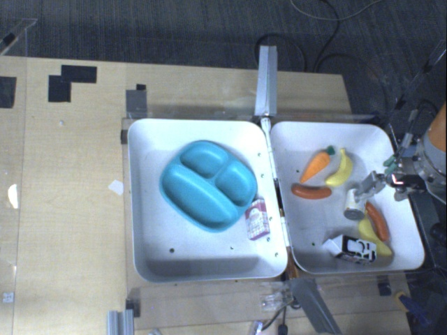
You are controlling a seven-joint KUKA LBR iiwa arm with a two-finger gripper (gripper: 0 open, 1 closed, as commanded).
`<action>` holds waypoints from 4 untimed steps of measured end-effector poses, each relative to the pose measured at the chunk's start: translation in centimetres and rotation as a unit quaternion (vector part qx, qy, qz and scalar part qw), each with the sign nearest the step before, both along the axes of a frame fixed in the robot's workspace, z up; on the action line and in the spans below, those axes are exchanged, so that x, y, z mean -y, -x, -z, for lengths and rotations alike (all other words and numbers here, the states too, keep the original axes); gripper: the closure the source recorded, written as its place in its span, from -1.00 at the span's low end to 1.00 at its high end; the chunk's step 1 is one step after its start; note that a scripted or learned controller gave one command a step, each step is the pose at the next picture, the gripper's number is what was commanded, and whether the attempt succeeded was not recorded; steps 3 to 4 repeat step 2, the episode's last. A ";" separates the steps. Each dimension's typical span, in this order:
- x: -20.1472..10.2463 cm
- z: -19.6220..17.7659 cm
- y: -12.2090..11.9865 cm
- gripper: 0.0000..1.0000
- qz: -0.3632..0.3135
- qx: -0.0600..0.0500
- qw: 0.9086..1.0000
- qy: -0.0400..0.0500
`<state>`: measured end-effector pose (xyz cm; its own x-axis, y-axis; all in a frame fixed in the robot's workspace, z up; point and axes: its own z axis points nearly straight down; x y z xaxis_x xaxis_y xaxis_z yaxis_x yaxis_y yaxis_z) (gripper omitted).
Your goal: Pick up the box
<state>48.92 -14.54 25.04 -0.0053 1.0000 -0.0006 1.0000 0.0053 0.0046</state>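
A small pink and white box (258, 218) lies in the left bin (150, 257), against the lower right edge of a blue divided plate (208, 183). A black and white carton (356, 248) lies near the front of the right bin (300, 250). My gripper (360, 195) hangs low over the right bin's right half, above and a little right of the carton, close to a yellow banana piece (368, 229) and an orange sausage (377, 218). It is far from the pink box. The arm (419, 166) comes in from the right.
The right bin also holds a carrot (316, 165), a banana (340, 169) and a red sausage (311, 192). A metal post (266, 82) stands behind the divider between the bins. The wooden bench (63, 187) spreads out to the left.
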 end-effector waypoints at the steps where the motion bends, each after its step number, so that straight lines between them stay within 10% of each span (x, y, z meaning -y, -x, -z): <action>1: -3.5 12.9 -3.4 -1.00 0.013 -0.002 1.000 -0.001; 4: -2.5 16.1 -4.5 -1.00 -0.011 0.003 1.000 -0.001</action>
